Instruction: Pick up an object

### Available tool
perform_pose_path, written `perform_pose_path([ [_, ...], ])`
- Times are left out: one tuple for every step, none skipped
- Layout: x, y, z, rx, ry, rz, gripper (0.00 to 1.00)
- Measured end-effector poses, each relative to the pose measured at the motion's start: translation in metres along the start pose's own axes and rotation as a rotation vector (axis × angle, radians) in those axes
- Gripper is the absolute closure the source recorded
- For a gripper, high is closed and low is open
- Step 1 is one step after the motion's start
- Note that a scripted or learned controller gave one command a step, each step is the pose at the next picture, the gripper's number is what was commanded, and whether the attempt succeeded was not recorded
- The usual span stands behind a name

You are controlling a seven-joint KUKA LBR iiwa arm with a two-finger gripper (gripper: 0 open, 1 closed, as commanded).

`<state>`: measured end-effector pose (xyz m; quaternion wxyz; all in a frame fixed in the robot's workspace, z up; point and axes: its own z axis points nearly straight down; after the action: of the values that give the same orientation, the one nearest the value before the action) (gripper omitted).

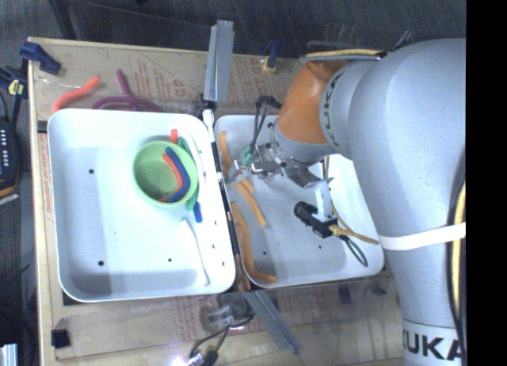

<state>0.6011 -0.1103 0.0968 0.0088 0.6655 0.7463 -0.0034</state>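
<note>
White capitals reading "KUKA" (430,346) run along the big grey arm (404,142) at five o'clock, cut short by the frame's lower edge. Faint red print on the wooden bench (158,67) is too small to read. The gripper (255,162) sits low in the right white bin (352,265), under the orange band (305,107); I cannot tell how its fingers stand. Thin orange strips (252,202) lie just beside it, towards seven o'clock. In the left white bin (79,222), a green plastic bowl (158,173) holds red and blue curved pieces.
</note>
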Motion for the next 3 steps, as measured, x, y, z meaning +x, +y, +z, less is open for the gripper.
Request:
perform_pose_path([
  [0.005, 0.0, -0.008, 0.005, 0.01, -0.008, 1.0],
  [0.001, 0.0, -0.01, 0.004, 0.003, -0.005, 0.0],
  [0.003, 0.0, -0.019, 0.006, 0.007, -0.008, 1.0],
])
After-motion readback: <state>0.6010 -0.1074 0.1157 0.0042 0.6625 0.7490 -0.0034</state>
